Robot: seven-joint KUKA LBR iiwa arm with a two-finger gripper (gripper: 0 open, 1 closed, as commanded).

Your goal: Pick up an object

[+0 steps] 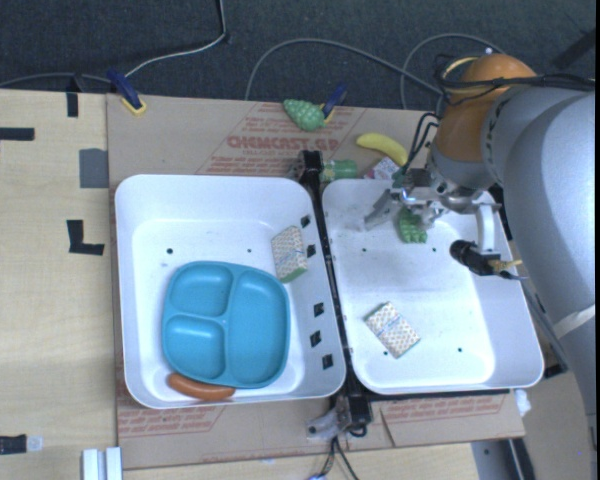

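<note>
My gripper (402, 208) hangs over the far part of the right bin (450, 303), below the orange band of the arm. A small green object (412, 231) lies right under it, touching or nearly touching it; I cannot tell whether it is gripped. Nearer the front of the same bin lies a patterned packet (392, 328). In the left bin (140, 218) are a blue divided plate (225, 323), an orange sausage-like piece (200, 388) at the plate's front edge, and a patterned block (290, 252) against the right wall.
Behind the bins on the cardboard lie a yellow banana (382, 146), a green toy (304, 114) and a blue clamp (128, 94). A black divider (322, 268) runs between the bins. The arm's grey body (550, 198) covers the right bin's right edge.
</note>
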